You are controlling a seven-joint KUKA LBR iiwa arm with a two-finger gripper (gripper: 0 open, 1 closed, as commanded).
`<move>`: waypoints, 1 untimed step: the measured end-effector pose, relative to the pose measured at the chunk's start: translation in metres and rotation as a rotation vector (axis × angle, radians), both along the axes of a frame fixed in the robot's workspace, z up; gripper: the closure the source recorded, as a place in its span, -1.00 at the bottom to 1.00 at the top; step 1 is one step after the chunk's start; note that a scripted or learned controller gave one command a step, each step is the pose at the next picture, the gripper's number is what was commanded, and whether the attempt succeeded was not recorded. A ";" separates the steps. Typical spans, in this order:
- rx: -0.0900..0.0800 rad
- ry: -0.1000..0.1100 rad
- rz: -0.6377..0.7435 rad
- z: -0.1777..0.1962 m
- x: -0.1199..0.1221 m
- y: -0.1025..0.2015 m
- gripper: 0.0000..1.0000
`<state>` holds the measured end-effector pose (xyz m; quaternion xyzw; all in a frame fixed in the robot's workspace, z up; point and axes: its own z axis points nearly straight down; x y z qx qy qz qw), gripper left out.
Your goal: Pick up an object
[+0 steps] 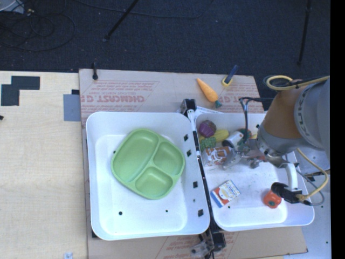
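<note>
— What do we have behind the bench? 
— We see a dark blue carpeted floor (178,26) across the top of the view, with thin black cables (38,20) looping over it at the left and a long dark rod, perhaps a stand leg (125,14), lying at a slant. 
— And below that? 
— We find a pale wooden tabletop (38,177) at the left, marked with black tape patches (19,88) and a grey square (70,107). A flat brown cardboard sheet with red printing (135,93) lies beside it. The light looks even, with soft shadows.
</note>
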<state>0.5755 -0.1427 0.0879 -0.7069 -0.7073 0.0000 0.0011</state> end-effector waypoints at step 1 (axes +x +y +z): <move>-0.003 0.012 0.000 -0.001 0.066 0.024 -1.00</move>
